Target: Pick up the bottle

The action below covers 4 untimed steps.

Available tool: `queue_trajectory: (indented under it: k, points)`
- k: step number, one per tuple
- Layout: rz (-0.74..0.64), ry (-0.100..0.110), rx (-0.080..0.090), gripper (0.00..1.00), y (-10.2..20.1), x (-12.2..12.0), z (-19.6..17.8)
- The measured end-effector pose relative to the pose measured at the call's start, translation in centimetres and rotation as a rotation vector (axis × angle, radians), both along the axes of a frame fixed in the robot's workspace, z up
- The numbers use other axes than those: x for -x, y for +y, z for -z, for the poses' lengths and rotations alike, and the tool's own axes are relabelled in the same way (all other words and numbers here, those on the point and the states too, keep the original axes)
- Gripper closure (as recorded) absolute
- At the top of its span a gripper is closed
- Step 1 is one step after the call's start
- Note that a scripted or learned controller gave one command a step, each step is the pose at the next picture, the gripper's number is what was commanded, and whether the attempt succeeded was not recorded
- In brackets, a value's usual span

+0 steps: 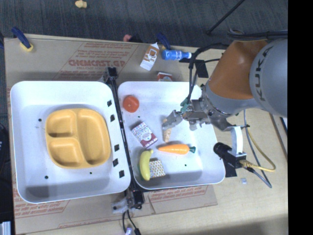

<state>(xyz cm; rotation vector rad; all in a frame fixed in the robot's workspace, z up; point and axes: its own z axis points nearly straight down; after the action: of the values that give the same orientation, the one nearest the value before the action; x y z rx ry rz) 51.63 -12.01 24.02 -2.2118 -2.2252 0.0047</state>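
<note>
The bottle (pixel 171 55) is small and blue with a pale cap. It lies on its side on the cardboard behind the right bin (pixel 210 173), outside it. My gripper (pixel 183 119) hangs low over the middle of the right bin, well in front of the bottle. Its fingers (pixel 172 117) are spread open with nothing between them. A small beige item (pixel 167 133) lies just below the left finger.
The right bin holds a red tomato (pixel 130 103), a red-and-white carton (pixel 144 134), a carrot (pixel 173 149), a banana (pixel 145 164) and a checkered packet (pixel 156 168). A yellow divided plate (pixel 78 136) sits in the left bin. A small milk carton (pixel 149 56) lies beside the bottle.
</note>
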Motion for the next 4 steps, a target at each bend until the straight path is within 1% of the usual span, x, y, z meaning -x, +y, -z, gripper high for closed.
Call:
queue_trajectory:
  k: [1,2,3,4]
  points:
    - [-0.005,0.003,0.0,1.0,0.0,0.0,-1.0]
    - [-0.073,-0.001,0.0,1.0,-5.0,4.0,0.4]
    - [-0.159,-0.004,0.001,1.0,-9.1,4.0,1.0]
    - [-0.138,-0.001,-0.001,1.0,-9.1,4.0,3.5]
